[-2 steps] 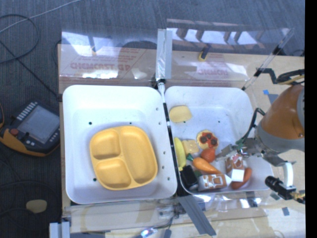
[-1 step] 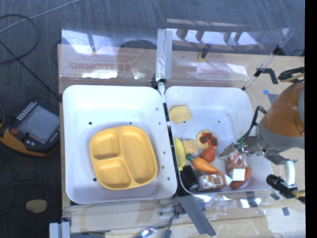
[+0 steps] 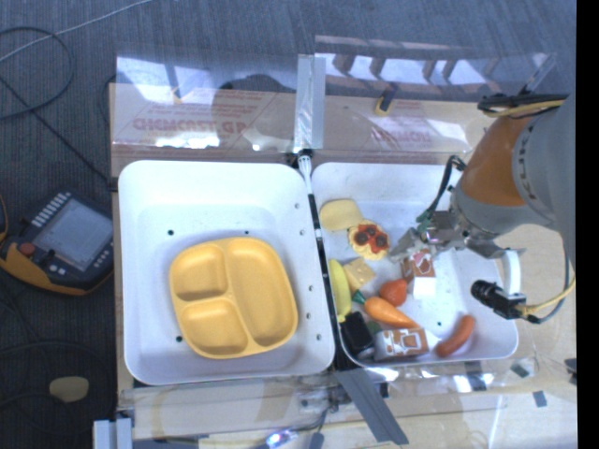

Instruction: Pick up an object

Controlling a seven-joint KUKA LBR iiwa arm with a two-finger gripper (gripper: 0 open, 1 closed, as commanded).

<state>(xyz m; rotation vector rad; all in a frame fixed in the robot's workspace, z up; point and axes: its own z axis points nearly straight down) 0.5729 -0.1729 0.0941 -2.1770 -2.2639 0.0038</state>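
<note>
The gripper [image 3: 426, 251] is down in the right bin [image 3: 487, 344], right over a small brown carton [image 3: 418, 266], so the pick is basically straight below. Can't tell from here if it's gripping anything, too blurry.

Yellow divided plate [image 3: 232, 296] sits bright in a white bin [image 3: 140, 251]; alongside, an orange carrot [image 3: 388, 311], a red sausage [image 3: 455, 336], a yellow banana [image 3: 339, 288], and the arm's orange band [image 3: 496, 162].
</note>
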